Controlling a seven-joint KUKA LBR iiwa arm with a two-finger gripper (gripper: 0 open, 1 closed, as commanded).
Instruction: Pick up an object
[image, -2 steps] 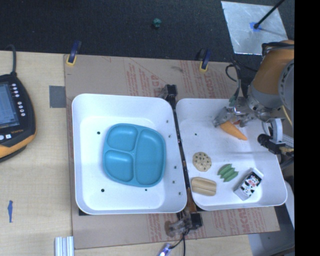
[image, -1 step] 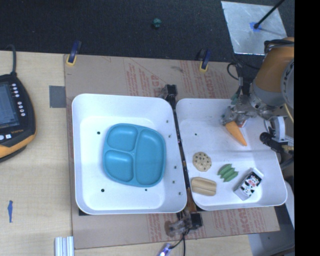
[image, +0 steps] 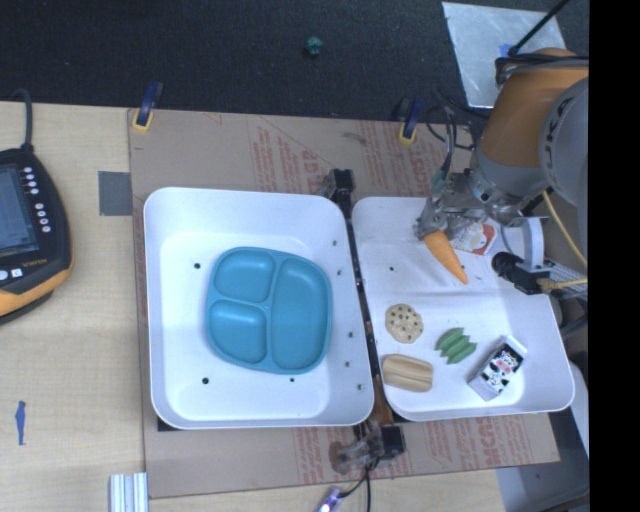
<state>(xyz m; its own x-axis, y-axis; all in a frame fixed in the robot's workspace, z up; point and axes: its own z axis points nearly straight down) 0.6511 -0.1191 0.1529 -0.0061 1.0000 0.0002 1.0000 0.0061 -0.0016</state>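
We see the hand (image: 447, 215) low over the far end of the right bin (image: 530, 400), at the thick end of a toy carrot (image: 446, 254).

The carrot lies on the bin floor, its tip pointing away from the hand toward the near side; we cannot tell whether the hand is parted or closed on it. Nearer us lie a cookie (image: 404, 322), green pea pods (image: 455, 345), a bread roll (image: 407, 372) and a small carton (image: 497, 370). The left bin (image: 170, 300) holds a blue divided plate (image: 268, 310).

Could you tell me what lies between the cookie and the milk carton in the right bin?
In the camera view, the green pea pod lies between the cookie and the milk carton, on the right bin floor.
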